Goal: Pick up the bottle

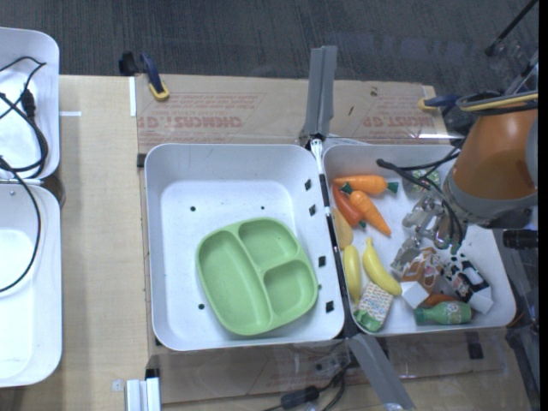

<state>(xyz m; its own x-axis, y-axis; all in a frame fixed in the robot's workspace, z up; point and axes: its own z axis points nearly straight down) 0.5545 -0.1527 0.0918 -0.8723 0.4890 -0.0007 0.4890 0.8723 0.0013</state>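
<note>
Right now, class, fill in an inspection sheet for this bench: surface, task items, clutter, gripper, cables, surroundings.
Surface: two white bins side by side, left bin, right bin.
Task items: green bottle lying near the right bin's front edge.
Clutter: green divided plate in the left bin; carrots, bananas, packets beside the bottle.
Gripper: gripper low over the right bin, finger state unclear.
Cables: black cable at far left.
Surroundings: cardboard sheet behind the bins.

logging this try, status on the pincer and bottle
Pincer low over right bin, grip state unclear. Bottle lying at bin's near edge, not held. Cartons and bananas crowd it.
</note>
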